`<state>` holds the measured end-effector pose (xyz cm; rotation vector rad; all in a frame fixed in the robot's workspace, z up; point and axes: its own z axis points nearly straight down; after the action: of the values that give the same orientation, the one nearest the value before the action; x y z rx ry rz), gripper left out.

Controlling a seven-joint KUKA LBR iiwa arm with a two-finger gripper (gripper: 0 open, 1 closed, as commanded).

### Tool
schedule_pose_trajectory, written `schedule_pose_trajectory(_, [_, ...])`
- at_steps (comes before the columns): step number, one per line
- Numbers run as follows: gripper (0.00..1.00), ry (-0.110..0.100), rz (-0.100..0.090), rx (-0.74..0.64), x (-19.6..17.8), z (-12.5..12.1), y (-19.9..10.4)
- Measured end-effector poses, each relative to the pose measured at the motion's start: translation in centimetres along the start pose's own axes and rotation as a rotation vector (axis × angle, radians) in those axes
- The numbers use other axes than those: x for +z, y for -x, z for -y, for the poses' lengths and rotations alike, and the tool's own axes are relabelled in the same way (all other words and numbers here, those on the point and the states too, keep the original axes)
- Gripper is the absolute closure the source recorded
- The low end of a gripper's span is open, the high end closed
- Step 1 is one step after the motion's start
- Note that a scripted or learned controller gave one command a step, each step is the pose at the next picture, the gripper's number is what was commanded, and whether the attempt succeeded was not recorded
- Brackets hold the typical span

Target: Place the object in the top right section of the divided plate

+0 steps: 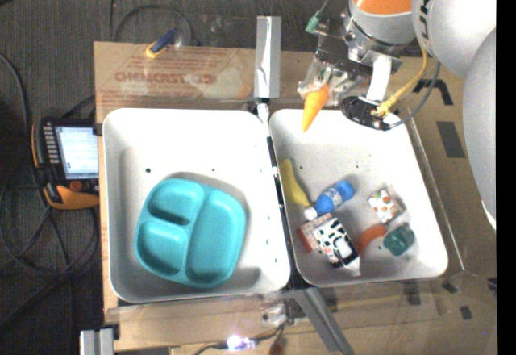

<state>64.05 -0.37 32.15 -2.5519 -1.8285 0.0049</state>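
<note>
Gripper (329,81) closed on small orange plastic toy carrot (314,107), at the right bin's (419,160) twelve o'clock; likely light, rigid, slippery—grip thick end.

Object: orange carrot-shaped toy (314,107), tapered, tip pointing down-left, positioned over the right bin's (419,176) upper-left edge. Divided plate (192,232): teal, three sections, lying flat, slightly rotated, in the left bin's (121,152) lower centre.
</note>
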Motion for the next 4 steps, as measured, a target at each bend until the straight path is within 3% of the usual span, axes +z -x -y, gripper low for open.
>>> schedule_pose_trajectory(1, [1.00, -0.002, 0.001, -0.027, 8.3, 6.9, -3.3])
schedule_pose_trajectory(2, [0.00, -0.002, 0.000, -0.026, 8.3, 6.8, -3.4])
schedule_pose_trajectory(3, [0.00, 0.000, 0.002, 0.012, 12.6, 2.3, 0.4])
schedule_pose_trajectory(4, [0.00, 0.003, 0.002, -0.032, -2.5, 3.9, 3.8])
